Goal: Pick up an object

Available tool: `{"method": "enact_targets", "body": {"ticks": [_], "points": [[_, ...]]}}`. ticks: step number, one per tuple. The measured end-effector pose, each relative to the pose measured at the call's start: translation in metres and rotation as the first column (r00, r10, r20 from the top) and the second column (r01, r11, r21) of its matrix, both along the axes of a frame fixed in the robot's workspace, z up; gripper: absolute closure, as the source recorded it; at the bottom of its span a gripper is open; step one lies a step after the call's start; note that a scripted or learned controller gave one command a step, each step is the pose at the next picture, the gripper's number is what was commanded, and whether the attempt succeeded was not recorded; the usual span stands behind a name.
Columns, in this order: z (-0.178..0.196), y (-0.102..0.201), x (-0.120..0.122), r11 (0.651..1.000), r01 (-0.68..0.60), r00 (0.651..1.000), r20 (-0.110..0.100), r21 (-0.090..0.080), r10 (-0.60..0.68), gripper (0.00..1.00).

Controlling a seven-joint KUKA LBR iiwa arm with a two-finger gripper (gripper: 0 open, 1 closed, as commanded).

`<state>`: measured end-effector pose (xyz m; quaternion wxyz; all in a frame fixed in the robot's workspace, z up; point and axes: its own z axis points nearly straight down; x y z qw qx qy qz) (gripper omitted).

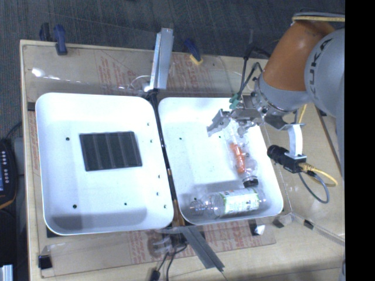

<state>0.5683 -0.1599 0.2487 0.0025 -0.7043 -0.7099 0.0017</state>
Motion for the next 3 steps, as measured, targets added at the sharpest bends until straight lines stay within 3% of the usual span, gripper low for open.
{"method": "enact_targets", "body": {"ticks": [1, 2, 3], "points": [[0.009, 0.001, 0.000, 1.000, -0.005, 1.000, -0.003, 0.001, 0.005, 1.00], [0.122, 0.061, 0.022, 0.983, 0.185, 0.983, 0.007, -0.001, -0.185, 1.00], [0.141, 0.083, 0.033, 1.000, 0.027, 1.000, 0.005, -0.002, -0.027, 1.00]]}}
